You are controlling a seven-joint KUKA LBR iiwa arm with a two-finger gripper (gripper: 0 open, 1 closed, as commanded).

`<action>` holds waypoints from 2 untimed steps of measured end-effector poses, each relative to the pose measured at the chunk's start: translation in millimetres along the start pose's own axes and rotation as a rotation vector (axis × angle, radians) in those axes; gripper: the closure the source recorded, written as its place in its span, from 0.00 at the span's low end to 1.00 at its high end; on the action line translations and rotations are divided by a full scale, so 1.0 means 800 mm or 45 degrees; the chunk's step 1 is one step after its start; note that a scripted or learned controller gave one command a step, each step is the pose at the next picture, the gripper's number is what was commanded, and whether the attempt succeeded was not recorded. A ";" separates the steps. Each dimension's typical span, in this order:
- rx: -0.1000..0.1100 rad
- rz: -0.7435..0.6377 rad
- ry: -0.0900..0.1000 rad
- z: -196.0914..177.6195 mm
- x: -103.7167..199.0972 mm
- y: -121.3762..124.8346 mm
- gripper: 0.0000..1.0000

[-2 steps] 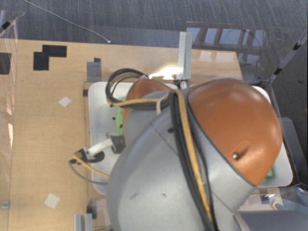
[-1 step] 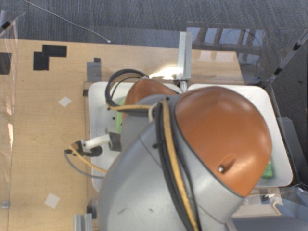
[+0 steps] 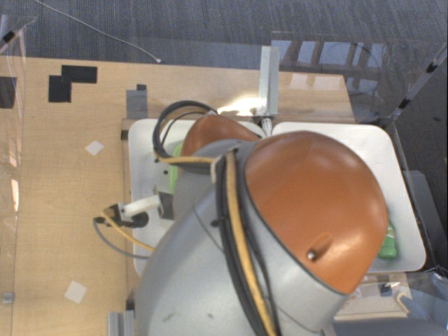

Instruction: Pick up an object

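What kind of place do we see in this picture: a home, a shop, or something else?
Probably a robotics lab or test cell. A big grey and orange robot arm leans over two white bins on a wooden bench, with clear guard panels behind and grey office carpet.

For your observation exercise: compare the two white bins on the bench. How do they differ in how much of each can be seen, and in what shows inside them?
The left bin is mostly covered by the arm, leaving just a strip along its left side; the right bin shows a wider stretch of floor. A green object lies at the right bin's near right corner; the left bin shows a green patch beside the arm. Both are white, shallow and round-cornered.
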State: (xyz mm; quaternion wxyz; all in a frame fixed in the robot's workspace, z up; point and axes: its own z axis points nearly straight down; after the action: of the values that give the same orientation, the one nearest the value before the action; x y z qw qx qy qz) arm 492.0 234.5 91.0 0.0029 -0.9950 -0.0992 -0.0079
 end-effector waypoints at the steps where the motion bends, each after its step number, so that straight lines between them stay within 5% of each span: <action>1: 0.001 -0.008 -0.036 -0.013 0.021 0.002 1.00; 2: 0.000 -0.007 -0.013 -0.099 0.019 0.001 1.00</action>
State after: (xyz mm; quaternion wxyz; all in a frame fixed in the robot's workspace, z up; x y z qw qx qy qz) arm 505.6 235.9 170.5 0.0025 -0.9948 -0.1021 -0.0027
